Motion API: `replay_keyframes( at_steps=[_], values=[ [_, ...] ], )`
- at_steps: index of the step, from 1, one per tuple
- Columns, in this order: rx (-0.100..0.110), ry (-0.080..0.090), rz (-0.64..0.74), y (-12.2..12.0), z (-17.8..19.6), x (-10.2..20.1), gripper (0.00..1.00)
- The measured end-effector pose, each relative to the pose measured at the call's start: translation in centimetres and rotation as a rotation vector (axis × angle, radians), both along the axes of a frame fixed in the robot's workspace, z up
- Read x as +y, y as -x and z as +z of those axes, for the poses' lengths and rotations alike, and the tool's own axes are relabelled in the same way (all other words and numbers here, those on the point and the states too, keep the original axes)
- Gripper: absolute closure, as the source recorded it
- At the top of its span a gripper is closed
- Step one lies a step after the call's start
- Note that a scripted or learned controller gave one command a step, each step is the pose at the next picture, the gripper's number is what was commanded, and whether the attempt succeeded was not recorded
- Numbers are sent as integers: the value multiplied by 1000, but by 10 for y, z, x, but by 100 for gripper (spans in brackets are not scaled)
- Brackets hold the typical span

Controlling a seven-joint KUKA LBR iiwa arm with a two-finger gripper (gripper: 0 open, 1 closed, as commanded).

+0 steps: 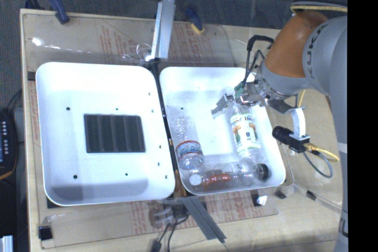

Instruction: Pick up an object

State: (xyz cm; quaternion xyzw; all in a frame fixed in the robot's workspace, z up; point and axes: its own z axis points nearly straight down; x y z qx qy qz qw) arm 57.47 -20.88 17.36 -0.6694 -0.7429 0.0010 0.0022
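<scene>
The gripper was down inside the right bin, near its far right corner, and honestly you couldn't tell its state from this angle. A bottle with a white label lay right below its tip, touching or close to it. Another clear bottle sat off to the left, and a third bottle lay along the near wall. The left bin had a dark grate
</scene>
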Motion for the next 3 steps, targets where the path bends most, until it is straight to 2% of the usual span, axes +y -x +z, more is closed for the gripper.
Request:
replay_keyframes(
  at_steps=[2,3],
  values=[
    [2,-3,111,11,0,0,0],
    [-4,1,138,-4,-8,-1,0]
  ],
)
